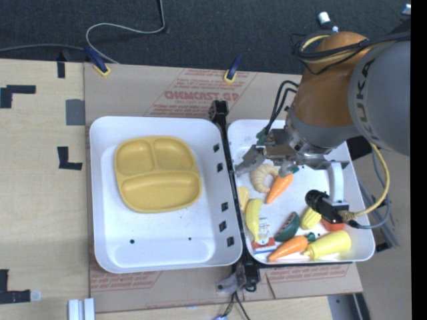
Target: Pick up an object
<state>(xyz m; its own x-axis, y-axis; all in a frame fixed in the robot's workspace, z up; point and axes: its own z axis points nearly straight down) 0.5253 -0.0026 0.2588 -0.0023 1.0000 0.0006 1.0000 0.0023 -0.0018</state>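
Your bench is pale wood w/ black tape marks on its left side. A cardboard sheet lies under both bins, and dark carpet runs past the far edge. Two blue-yellow clamps sit on the cardboard's far edge.

The arm, w/ its orange band, comes in from the right and covers the far-right corner of the right bin.

The left bin carries one yellow divided plate, set toward its far edge. Bare white floor shows along the near edge, so you've got room there. A black strip marks where the two bins meet.

The right bin is crowded.
- The gripper hangs over the far-left part, just above a pale curled toy and an orange carrot lying side by side.
- You can't tell from this angle whether it's open or closed, and nothing is visibly held.
- A banana lies along the left edge.
- Toward the near edge: a yellow bottle-shaped toy by the near-right corner, a second carrot beside it, a corn cob and a small green toy.
- Pieces sit close together w/ little floor btw them; the clearest patch is mid-bin, right of the first carrot.
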